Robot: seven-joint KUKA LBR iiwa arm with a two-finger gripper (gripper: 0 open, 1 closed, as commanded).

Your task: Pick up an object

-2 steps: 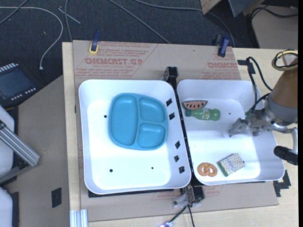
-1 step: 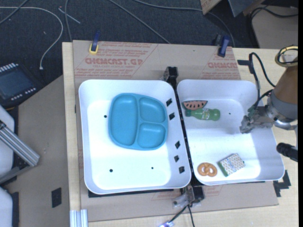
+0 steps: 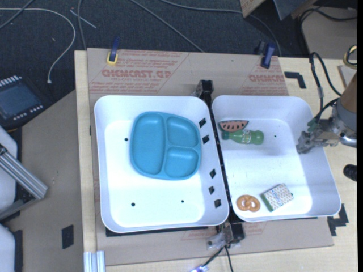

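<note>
Blue divided plate [image 3: 165,145] centred in left bin [image 3: 113,208]. Right bin [image 3: 320,180]: watermelon slice [image 3: 233,126] and green bottle [image 3: 247,136] touching near far-left corner; pretzel [image 3: 248,203] beside patterned sponge [image 3: 277,197] at near edge. Gripper [image 3: 309,139] at right rim; opening cannot be told.

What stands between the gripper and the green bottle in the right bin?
Nothing visible does. The gripper is at the right bin's right wall, and bare white floor lies between it and the green bottle. The watermelon slice touches the bottle's far side.
</note>
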